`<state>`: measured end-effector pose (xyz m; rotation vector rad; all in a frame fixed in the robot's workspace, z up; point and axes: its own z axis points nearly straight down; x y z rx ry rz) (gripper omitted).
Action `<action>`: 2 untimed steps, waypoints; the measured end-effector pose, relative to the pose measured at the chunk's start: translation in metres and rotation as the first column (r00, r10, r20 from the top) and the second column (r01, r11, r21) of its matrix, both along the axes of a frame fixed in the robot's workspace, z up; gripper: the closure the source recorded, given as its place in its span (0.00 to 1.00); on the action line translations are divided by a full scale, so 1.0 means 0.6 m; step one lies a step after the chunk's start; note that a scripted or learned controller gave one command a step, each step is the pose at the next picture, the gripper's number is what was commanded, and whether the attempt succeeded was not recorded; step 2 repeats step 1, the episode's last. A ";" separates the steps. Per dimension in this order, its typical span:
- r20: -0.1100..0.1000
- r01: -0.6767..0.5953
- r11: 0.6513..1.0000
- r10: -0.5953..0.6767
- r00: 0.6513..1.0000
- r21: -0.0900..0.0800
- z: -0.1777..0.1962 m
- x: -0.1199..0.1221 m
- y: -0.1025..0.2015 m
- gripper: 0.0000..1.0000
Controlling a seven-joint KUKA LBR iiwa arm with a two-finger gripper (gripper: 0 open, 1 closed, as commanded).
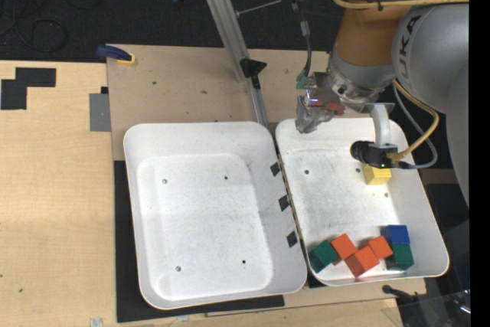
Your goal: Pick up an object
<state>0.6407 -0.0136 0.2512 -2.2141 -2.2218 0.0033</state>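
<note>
My gripper (308, 119) hangs over the far left corner of the right bin (344, 188), below the orange wrist band. I see nothing held in it. A yellow block (377, 175) lies against the bin's right side, well to the right of the gripper. Along the bin's near edge sits a cluster: a green block (324, 253), three orange blocks (362, 260), a blue block (396, 233) and a dark green block (400, 256). The cluster is far from the gripper.
The left bin (199, 210) sits beside the right one, joined by black clips (283, 203). A slanted aluminium rail (226, 19) rises behind the bins. A black unit with a green light (369, 152) hangs near the yellow block. A blue clamp (115, 53) lies at the bench's far left.
</note>
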 end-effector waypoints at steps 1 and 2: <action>0.003 -0.001 1.000 0.001 1.000 0.000 -0.004 0.006 0.098 1.00; 0.003 -0.001 1.000 0.001 1.000 0.000 -0.004 0.006 0.098 1.00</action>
